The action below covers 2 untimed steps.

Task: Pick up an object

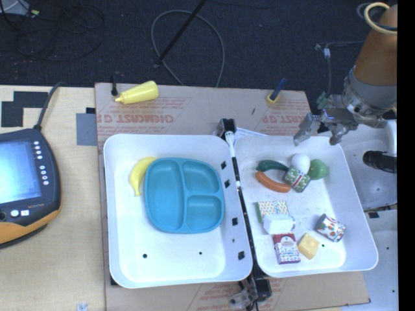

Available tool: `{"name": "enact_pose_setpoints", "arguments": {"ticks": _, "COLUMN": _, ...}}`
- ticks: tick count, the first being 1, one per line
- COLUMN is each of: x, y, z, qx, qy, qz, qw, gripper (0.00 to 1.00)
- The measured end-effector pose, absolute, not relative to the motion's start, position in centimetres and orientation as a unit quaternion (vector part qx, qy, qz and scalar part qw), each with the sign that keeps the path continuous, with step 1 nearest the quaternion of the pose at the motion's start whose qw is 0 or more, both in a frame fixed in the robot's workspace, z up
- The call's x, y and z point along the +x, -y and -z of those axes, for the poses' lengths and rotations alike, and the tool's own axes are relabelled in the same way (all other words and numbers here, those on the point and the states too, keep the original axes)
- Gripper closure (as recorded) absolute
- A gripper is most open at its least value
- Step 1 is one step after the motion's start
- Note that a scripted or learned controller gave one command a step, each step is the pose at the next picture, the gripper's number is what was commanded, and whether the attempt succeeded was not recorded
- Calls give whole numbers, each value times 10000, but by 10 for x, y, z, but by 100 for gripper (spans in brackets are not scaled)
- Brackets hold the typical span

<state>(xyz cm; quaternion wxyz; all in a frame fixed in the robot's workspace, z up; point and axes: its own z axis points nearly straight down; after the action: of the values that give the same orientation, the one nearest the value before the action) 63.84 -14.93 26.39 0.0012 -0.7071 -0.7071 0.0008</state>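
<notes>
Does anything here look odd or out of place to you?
Slightly. A yellow banana in the left bin is tucked partly under the blue divided plate, and a yellow bottle lies on its side on the cardboard behind the bins. Nothing looks spilled or broken.

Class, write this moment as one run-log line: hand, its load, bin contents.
hand: above right bin's far edge | load: none visible | right bin: small food items | left bin: blue tray, banana

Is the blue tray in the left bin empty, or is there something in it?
Empty. All three compartments of the blue tray show bare blue; the banana lies beside it.
</notes>
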Motion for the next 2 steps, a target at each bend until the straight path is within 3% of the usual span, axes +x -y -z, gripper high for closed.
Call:
{"name": "enact_pose_setpoints", "arguments": {"ticks": 1, "x": 601, "y": 112, "z": -119, "qx": -7074, "qy": 7068, "qz": -49, "qw": 89, "gripper": 0}}
{"name": "enact_pose_setpoints", "arguments": {"ticks": 2, "x": 645, "y": 85, "z": -85, "qx": -7058, "qy": 7084, "qz": -6, "qw": 8, "gripper": 0}}
